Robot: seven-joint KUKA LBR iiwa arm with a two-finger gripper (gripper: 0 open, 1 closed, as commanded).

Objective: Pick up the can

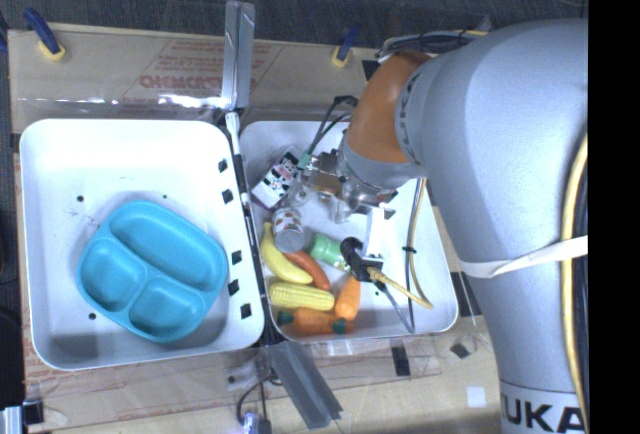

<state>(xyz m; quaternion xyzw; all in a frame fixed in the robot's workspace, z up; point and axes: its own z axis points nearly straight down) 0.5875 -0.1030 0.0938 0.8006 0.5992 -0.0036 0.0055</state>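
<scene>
The arm reaches over the right bin (432,252), its gripper (340,202) poised near the bin's middle; whether it is open or closed cannot be told. The can (288,230) lies just beside it, toward the bin's left wall (tilted on its side), touching a banana (280,260). A corn cob (300,297) and carrots (347,300) crowd the front edge. A blue divided plate (150,267) sits in the left bin (50,152)

blue tray (150,267), yellow corn (300,297), white bins (40,222)
</scene>
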